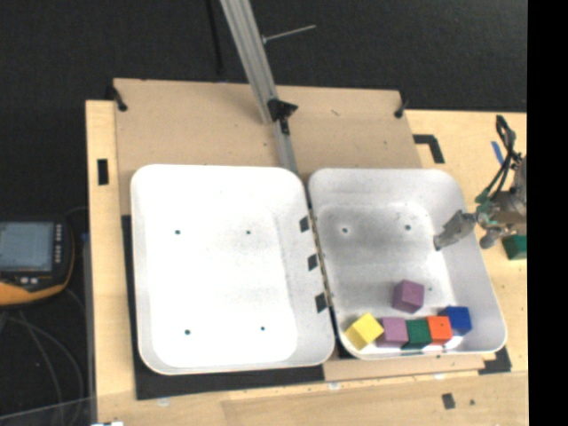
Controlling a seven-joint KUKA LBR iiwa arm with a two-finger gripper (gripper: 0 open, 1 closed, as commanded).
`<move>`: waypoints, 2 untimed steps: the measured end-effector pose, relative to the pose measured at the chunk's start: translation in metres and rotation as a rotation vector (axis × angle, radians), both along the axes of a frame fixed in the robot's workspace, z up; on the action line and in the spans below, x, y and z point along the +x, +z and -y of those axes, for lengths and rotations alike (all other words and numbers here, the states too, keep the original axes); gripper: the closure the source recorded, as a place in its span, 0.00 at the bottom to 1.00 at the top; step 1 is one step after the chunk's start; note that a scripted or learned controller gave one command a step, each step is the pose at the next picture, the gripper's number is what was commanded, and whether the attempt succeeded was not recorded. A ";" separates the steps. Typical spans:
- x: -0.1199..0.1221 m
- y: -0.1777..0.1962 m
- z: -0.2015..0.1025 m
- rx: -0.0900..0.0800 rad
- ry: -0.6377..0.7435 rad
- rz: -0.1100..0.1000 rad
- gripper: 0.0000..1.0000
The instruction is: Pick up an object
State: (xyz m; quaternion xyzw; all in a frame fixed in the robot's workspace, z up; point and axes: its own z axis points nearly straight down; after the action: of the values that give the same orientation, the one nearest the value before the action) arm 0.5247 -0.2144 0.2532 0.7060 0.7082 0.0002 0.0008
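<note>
Nearest in the scene, a row of small blocks is seen along the near wall of the right bin (461, 193). At the left end a yellow block (363, 331) is set at a tilt, its faces matte and its edges crisp. Just beside it a lilac block (393, 330) is lined up, then a green block (418, 332), then an orange block (439, 328), each touching or nearly touching its neighbour. At the right end a blue block (458, 319) is placed, slightly farther back than the rest. A little beyond the row, a purple block (408, 295) is found alone on the bin floor, turned at an angle. All are plain cubes, seemingly painted wood or plastic.

The right bin is a shallow white tray with rounded corners, its floor smudged grey toward the far half. The left bin (151, 238) is of the same moulded shape, marked by four small dark dots.

Farther back and to the right, the gripper (454, 229) is seen over the bin's right rim, well apart from the blocks. Nothing is seen between its fingers; whether they are open or closed cannot be told.

Both bins are borne by a pale wooden bench (355, 127).
</note>
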 end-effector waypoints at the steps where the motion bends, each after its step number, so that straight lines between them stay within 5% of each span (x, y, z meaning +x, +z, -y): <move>1: 0.017 -0.156 -0.028 -0.003 0.001 0.003 0.00; 2: 0.017 -0.155 -0.029 -0.001 -0.004 0.004 0.00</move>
State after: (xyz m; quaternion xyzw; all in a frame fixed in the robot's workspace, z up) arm 0.5415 -0.1857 0.0986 0.7073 0.7069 0.0012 0.0025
